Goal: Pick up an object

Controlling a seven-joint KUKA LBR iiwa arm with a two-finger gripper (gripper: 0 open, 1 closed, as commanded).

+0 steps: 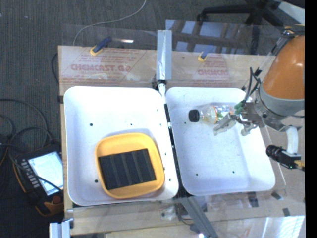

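A clear plastic bottle with a black cap lies on its side in the upper middle of the right bin, its long axis running roughly left to right across the frame, the cap pointing left toward the divider between the bins. The gripper sits at the bottle's right end near the bin's upper right wall, its two fingers spread apart and angled down-left, with nothing clamped between them. In the lower part of the left bin rests a yellow tray with a dark ribbed insert.
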